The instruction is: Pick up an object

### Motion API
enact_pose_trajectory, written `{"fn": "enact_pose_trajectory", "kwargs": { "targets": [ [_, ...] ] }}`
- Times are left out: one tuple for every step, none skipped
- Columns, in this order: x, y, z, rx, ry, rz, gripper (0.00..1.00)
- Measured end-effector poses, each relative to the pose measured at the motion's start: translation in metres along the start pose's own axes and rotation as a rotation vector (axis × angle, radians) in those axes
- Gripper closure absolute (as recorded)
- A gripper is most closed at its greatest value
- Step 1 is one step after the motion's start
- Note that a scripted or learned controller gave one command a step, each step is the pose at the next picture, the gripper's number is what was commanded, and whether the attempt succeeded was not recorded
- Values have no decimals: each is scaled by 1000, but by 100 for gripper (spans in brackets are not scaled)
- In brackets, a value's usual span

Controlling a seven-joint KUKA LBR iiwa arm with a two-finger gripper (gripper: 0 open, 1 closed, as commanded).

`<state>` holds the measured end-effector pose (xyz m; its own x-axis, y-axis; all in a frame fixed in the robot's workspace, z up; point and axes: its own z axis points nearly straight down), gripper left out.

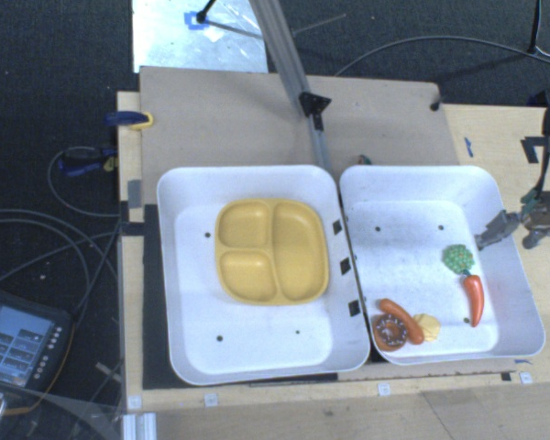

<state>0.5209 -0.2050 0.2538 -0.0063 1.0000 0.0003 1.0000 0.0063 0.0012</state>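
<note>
Nearest the camera, along the near edge of the right bin (pixel 509 333), lies a group of small toy foods: a chocolate doughnut (pixel 389 333) at the near left corner, a sausage (pixel 401 318) lying slantwise across the doughnut's far side, and a pale yellow piece (pixel 428 326) touching the sausage's right end. Toward the right edge of the same bin, a green broccoli floret (pixel 457 258) sits just beyond the top of an orange carrot (pixel 474 298), which points toward the near edge. The two bins stand side by side with their inner rims touching. Within the left bin (pixel 188 273), a yellow divided plate (pixel 273 250) with three compartments rests at the centre, nothing on it. At the right edge of the bench (pixel 220 117), the gripper (pixel 497 231) reaches over the right rim of the right bin, just beyond and to the right of the broccoli. Nothing is seen between its fingers, and whether they are spread or closed cannot be determined from this view. None of the toy foods is lifted; all rest on the bin floor.
</note>
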Motion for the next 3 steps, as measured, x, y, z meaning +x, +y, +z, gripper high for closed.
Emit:
{"fn": "enact_pose_trajectory", "kwargs": {
  "targets": [
    [0, 0, 0, -1, 0, 2, 0],
    [1, -1, 42, 3, 1, 6, 0],
    [-2, 6, 87, 3, 1, 6, 0]
  ]
}}
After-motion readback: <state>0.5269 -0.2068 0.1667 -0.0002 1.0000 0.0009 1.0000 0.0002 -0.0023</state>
